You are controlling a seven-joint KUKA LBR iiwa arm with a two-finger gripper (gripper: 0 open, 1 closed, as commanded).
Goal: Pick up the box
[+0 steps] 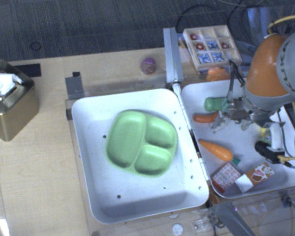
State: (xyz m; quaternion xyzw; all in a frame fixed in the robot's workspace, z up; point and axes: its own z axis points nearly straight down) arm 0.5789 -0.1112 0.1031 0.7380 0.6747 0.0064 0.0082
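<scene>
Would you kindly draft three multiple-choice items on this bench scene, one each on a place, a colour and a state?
1. Where does the green divided plate lie?
A. in the left bin
B. in the right bin
C. on the bare bench

2. What colour is the vegetable near the right bin's middle?
A. purple
B. orange
C. white

3. How does the box stand?
A. between the pincer's tips
B. lying in the right bin's near corner
C. on the plate

Key: 1 A, the plate fills the left bin. 2 B, it is a carrot. 3 B, the pincer hangs well apart from it.
</scene>
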